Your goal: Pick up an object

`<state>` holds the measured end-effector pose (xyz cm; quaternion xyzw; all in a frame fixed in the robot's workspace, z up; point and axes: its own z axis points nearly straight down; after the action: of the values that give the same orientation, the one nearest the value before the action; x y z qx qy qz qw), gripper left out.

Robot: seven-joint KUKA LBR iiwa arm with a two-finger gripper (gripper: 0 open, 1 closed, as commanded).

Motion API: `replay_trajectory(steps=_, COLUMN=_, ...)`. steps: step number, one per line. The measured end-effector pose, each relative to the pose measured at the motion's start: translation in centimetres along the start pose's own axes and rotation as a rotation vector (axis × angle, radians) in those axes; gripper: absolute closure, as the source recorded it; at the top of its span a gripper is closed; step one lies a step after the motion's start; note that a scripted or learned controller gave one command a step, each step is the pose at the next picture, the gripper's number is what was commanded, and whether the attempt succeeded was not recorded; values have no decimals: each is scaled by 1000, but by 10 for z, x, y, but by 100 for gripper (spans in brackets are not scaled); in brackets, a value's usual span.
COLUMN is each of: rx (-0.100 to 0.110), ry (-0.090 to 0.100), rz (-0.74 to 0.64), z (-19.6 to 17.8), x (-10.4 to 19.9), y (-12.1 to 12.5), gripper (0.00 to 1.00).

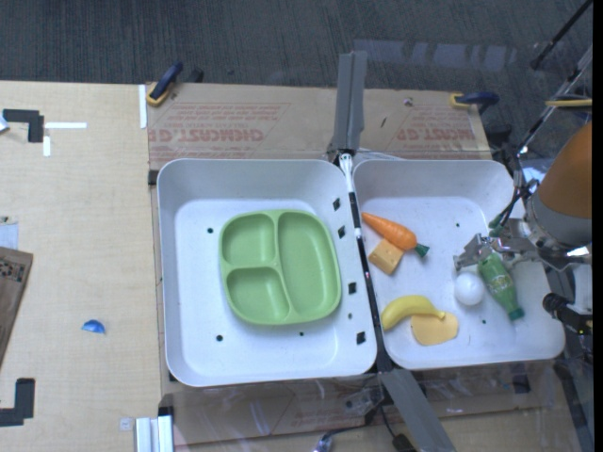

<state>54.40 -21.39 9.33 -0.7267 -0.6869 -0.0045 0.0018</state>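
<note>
Hand (480, 250) low in right bin (443, 188), at its right side, directly over top end of green bottle (500, 284). Bottle long axis runs down-right from hand; white egg (468, 290) touching its left. Grip state: cannot tell.

Right bin crowded toward front and right; back part and left bin's edges offer room.

Left bin (179, 252): green divided plate (281, 266) takes the middle, bare floor all round it, esp. front and left. Right bin (443, 172): back strip bare. Carrot (391, 233) and cheese cube (384, 257) sit touching near the divider; banana (411, 310) and a flat yellow piece (436, 329) touch at front. White egg (468, 289) lies right against the green bottle (498, 285), w/ the gripper (482, 250) just above them, so approach from the right is blocked by the arm (570, 191). Open gap mid-bin btw cheese cube and egg.
</note>
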Motion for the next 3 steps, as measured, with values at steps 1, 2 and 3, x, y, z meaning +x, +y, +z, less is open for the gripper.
replay_trajectory(steps=1, rx=5, ry=-10, rz=-91, z=-74, x=82, y=23, gripper=0)
replay_trajectory(steps=2, rx=3, ry=-10, rz=-126, z=2, x=119, y=45, gripper=0)
replay_trajectory(steps=3, rx=4, ry=-11, rz=-124, z=-7, x=118, y=44, gripper=100)
